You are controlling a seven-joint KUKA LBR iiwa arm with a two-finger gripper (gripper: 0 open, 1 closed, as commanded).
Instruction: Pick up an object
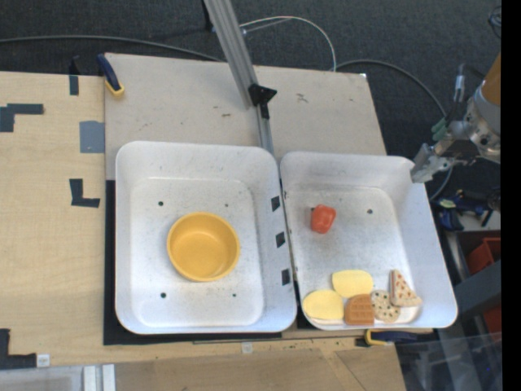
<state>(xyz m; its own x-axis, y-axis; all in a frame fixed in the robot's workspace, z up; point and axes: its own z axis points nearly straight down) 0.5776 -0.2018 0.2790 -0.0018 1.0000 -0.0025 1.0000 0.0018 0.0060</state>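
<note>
Off past the right bin's (423, 218) upper right corner I see my hand (429, 164), clear of the worktop (179, 108); I cannot tell whether it is open or closed. Inside that bin, a red pepper (323, 219) lies near the middle, and two yellow pieces (338, 294), a waffle (359, 309), a cracker (382, 305) and a wedge (400, 288) cluster along the near edge. A yellow bowl (203, 246) sits in the left bin (138, 218).

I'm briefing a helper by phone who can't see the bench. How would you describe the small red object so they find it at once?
Start at the right-hand white bin. The small red object lies alone on its floor in the upper left part, near the wall shared with the other bin. It is the one red piece, well apart from the yellow and tan pieces crowded along the bin's near edge.
</note>
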